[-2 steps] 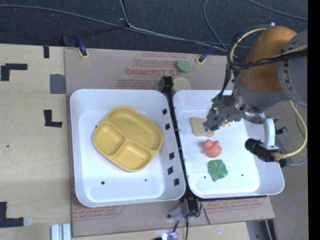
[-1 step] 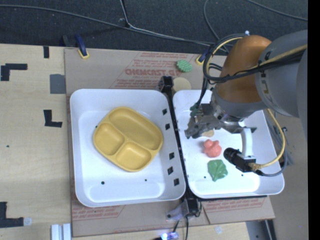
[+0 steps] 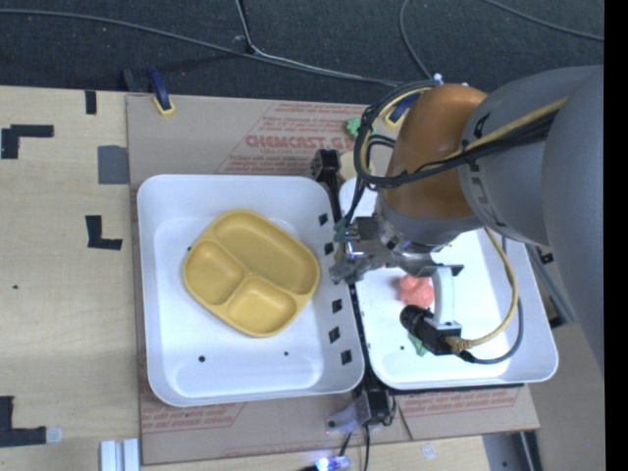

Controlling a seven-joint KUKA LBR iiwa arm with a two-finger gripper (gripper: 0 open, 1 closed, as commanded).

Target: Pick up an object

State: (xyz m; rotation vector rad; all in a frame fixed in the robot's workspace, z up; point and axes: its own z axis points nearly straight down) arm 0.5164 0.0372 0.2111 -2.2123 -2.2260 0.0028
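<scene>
A yellow divided plate (image 3: 251, 272) lies flat in the left white bin (image 3: 167, 361), a little above its middle. In the right white bin (image 3: 520, 361) a small pink-red object (image 3: 418, 289) lies near the centre. Just below it a bit of green (image 3: 420, 347) peeks out beside a black cable connector. My gripper (image 3: 407, 261) hangs over the right bin under the orange wrist band, right above the pink-red object and close to the wall between the bins. The wrist hides most of it, and whether it touches the object is unclear.
The grey arm covers the right bin's upper and right parts. A yellow-and-black cable (image 3: 496, 337) loops from the wrist across that bin's floor. Black clips (image 3: 339, 307) line the seam between the bins. Cardboard and a wooden bench surround both bins.
</scene>
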